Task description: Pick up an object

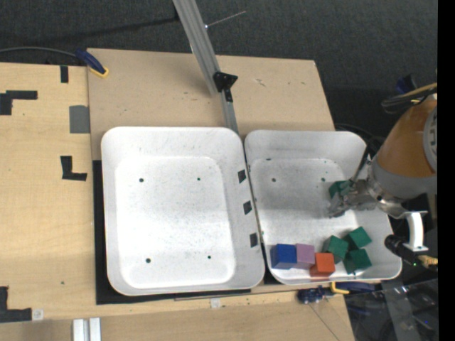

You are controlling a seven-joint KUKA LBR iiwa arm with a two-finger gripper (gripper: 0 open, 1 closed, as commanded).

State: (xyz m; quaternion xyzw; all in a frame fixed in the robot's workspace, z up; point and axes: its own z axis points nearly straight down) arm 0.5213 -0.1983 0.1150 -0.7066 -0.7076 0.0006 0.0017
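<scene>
The gripper [340, 199] sits low in the right bin [302, 144], apparently touching a green block [338, 188]; blur hides its grip, so I cannot tell.

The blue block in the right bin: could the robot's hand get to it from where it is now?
Probably yes. The blue block lies uncovered near the front wall, the purple block touching one side. The hand is in the same bin, nothing between.

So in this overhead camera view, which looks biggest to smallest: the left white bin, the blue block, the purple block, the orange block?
1. Left white bin, by far.
2. Blue block.
3. Purple block and orange block: too alike to rank.
</scene>
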